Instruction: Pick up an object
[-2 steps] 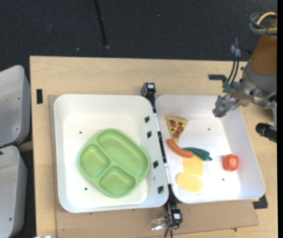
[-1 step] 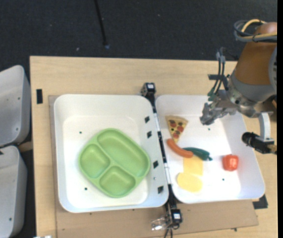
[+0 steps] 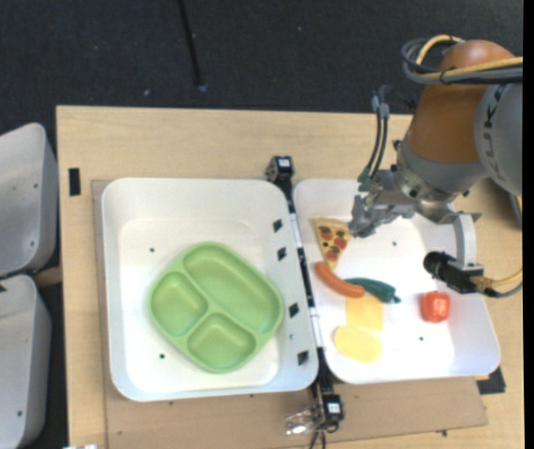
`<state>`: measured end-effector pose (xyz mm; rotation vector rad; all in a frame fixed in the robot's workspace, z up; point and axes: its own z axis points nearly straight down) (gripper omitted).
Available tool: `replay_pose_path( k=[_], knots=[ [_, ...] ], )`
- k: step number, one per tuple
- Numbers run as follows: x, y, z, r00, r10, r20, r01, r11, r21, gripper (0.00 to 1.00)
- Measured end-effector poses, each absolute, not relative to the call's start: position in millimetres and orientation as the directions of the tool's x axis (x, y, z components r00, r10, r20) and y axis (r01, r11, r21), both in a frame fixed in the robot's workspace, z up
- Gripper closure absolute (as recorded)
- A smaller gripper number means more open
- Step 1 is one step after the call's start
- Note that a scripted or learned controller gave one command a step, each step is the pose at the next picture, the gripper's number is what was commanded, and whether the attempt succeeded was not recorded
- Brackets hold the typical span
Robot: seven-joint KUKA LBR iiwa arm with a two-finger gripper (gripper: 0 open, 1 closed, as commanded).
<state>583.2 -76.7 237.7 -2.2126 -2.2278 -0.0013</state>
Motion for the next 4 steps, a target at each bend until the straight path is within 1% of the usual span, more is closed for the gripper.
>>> replay_pose_path(
  k=[1,3,4],
  knots=[
    [566.3,-29,228,-0.006,1.000,0.001,1.000,0.006,-0.002,1.00],
    [536.3,67,251,-0.008,1.000,0.002,1.000,0.008,-0.002,1.00],
    [536.8,64,250,-0.003,1.000,0.001,1.000,0.003,-0.003,0.00]
  ],
)
